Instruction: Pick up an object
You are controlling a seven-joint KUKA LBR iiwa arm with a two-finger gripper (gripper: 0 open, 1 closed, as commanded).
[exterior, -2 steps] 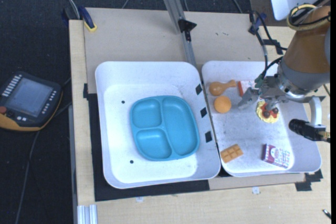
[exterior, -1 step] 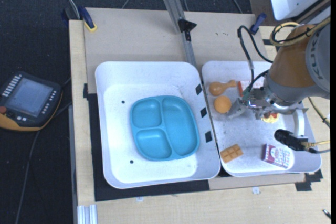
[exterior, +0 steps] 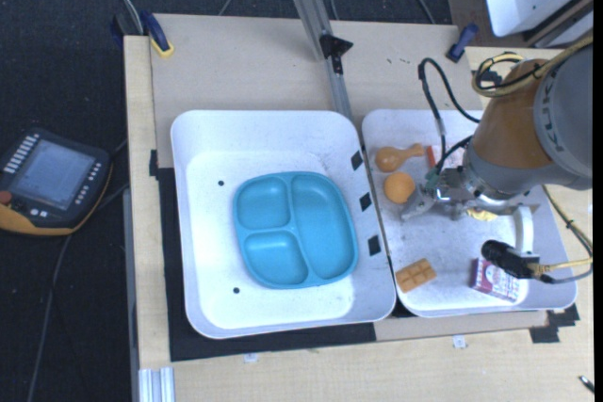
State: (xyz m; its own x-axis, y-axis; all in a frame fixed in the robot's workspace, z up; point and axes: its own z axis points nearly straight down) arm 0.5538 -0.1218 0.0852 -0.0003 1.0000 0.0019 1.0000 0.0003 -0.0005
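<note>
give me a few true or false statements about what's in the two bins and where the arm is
1. The blue three-compartment plastic plate lies in the left white bin. True.
2. The small orange ball lies on the blue plate. False: it lies in the right white bin, near the pincer.
3. The tan waffle-like block sits near the right bin's front edge. True.
4. The grey arm with the orange band hangs over the left bin. False: it is over the right bin.
5. The maroon packet sits in the right bin's front right corner. True.
6. The blue plate carries a tan pear-shaped toy. False: that toy lies in the right bin.
</note>
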